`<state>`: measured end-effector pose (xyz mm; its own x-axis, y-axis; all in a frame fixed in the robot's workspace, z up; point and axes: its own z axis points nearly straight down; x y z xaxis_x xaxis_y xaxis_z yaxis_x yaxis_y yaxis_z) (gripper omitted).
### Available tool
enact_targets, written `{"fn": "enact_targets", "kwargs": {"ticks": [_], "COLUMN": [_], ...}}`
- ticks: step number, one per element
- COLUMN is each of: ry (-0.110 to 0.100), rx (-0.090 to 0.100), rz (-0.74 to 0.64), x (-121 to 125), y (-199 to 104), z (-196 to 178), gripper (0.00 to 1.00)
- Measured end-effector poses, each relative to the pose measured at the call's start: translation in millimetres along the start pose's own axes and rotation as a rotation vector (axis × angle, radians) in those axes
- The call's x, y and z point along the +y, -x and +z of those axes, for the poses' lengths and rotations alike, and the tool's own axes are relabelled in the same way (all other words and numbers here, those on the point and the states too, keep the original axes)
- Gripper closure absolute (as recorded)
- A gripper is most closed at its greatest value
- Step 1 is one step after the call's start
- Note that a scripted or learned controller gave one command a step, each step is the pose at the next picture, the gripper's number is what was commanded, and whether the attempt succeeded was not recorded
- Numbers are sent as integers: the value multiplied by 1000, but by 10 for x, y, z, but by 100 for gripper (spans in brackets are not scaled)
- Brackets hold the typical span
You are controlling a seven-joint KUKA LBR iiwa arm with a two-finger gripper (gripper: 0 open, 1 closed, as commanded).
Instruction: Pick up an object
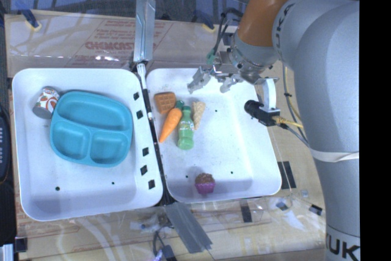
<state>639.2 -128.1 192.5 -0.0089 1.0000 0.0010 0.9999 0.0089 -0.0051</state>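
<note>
Bench holds two bins: your gripper point(212, 79) hangs open and empty over the right bin's point(256, 162) back edge, so drop toward the carrot point(170, 124) near its left wall.

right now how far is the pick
Nothing is picked yet. The gripper hangs open over the right bin, holding nothing. The carrot, bottle, cone and cupcake all lie in the bin. Descent, grasp and lift remain.
</note>
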Motion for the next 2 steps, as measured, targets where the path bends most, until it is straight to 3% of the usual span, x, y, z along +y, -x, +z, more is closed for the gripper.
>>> {"fn": "enact_targets", "kwargs": {"ticks": [1, 2], "ry": [3, 0], "rx": [-2, -1], "rz": [-97, -100], "x": [-208, -205], "y": [-134, -136], "z": [1024, 916], "gripper": [0, 100]}}
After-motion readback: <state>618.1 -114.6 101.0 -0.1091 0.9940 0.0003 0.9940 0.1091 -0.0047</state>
